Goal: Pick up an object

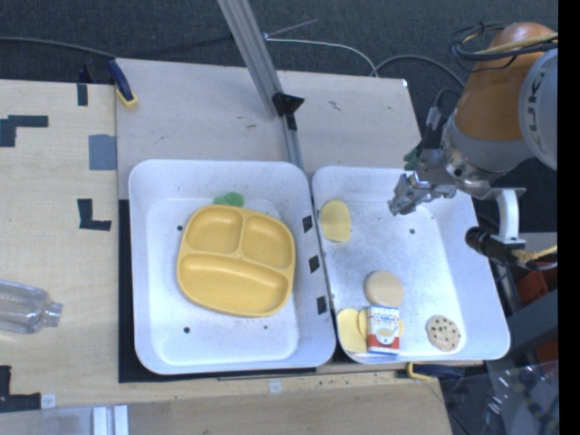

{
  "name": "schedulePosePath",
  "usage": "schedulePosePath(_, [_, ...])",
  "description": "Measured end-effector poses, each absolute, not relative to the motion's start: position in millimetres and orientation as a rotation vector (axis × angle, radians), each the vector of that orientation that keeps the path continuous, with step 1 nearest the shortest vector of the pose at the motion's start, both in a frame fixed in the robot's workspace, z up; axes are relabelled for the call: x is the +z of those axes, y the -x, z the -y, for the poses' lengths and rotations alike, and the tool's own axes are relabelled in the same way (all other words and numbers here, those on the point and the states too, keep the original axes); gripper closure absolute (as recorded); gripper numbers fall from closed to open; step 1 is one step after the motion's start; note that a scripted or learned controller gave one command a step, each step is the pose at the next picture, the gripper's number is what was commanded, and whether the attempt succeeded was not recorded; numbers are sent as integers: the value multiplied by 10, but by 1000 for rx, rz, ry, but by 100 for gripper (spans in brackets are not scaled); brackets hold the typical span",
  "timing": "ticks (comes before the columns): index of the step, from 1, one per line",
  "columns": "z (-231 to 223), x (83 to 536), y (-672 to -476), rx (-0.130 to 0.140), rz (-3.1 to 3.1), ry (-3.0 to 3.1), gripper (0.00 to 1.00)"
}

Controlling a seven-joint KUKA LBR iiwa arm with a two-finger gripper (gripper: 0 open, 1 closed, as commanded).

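My gripper point(400, 204) hangs over the upper part of the right bin point(458, 252), with nothing seen between its fingers. Below it in that bin lie a pale yellow oval piece point(335, 221) at the left wall, a tan round bun point(384, 289), a small juice carton point(384, 329), a yellow piece point(351, 330) beside the carton, and a chocolate-chip cookie point(443, 333) near the front right corner. The left bin point(145, 243) holds a yellow divided plate point(237, 259) with a green item point(229, 199) peeking out behind it.
A slanted metal pole point(256, 53) crosses the bench behind the bins. A clear plastic bottle point(25, 307) lies on the wooden table at far left. A blue and yellow tool point(123, 84) rests at the back left.
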State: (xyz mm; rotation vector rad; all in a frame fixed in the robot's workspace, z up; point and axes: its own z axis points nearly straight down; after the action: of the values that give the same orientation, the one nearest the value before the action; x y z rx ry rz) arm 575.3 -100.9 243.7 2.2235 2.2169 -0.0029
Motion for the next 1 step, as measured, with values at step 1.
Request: schedulePosePath(1, [513, 2644, -6311, 6, -2228, -2211, 100])
